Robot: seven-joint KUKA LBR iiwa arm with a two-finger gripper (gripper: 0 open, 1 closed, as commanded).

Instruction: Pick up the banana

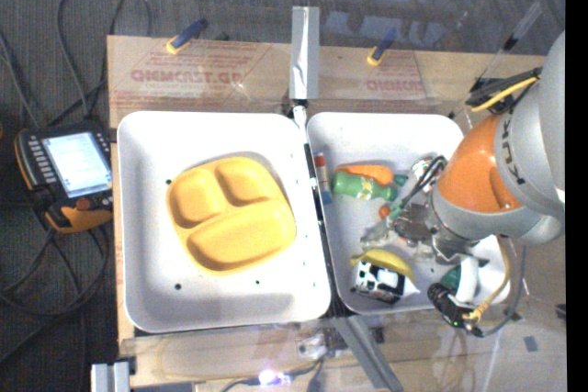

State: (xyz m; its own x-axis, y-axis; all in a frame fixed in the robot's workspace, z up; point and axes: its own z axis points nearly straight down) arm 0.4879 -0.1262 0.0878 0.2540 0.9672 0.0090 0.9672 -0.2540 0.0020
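The banana (384, 259) is yellow and lies near the front of the right bin (386, 126), its right end running under the arm. My gripper (404, 225) hangs low in that bin, just above and to the right of the banana, under the orange wrist band (469, 174). The arm's bulk hides the gripper's tip. I see nothing held in it.
A black-and-white toy (378, 281) touches the banana's front side. A green bottle (360, 186) and an orange piece (371, 171) lie behind it. A yellow divided plate (231, 213) sits in the left bin (138, 225). A grey post (303, 50) stands behind the bins.
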